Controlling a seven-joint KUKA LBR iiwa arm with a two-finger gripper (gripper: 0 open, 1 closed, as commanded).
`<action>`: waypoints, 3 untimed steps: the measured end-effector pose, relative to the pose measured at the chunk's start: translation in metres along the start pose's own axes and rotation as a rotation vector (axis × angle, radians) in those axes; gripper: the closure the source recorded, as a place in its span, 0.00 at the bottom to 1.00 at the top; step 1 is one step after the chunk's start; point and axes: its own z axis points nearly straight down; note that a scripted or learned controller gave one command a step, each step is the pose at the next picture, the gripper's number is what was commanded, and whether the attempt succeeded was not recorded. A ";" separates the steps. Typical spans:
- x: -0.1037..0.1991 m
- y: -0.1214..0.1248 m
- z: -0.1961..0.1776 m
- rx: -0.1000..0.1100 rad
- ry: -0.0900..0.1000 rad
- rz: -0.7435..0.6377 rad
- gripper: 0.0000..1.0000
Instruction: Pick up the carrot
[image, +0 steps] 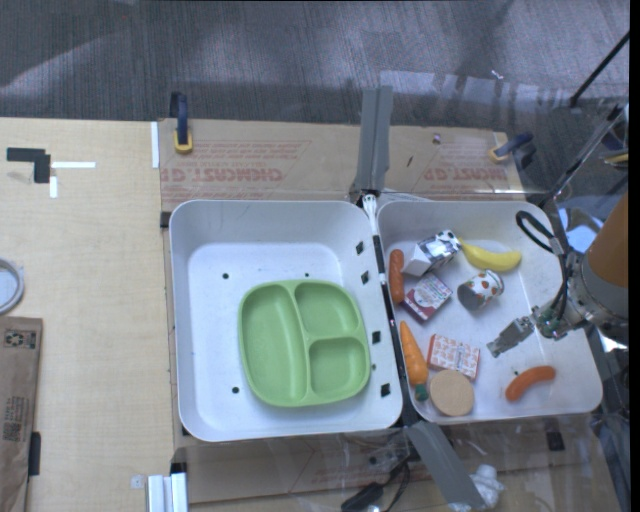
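In the camera view the gripper hangs low over the right bin; whether it is spread or pressed together I cannot tell. The carrot lies well to its left along that bin's left wall. A small sausage lies just below the gripper, a banana above it.

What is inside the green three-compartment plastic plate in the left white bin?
Nothing: all three compartments of the green plate show bare. Whatever lies beneath it on the left bin's floor is covered.
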 end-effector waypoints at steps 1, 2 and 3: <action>0.017 0.007 -0.108 0.000 -0.001 -0.049 0.00; -0.037 0.017 -0.225 0.000 -0.002 -0.168 0.00; -0.037 0.017 -0.225 0.001 -0.001 -0.168 0.00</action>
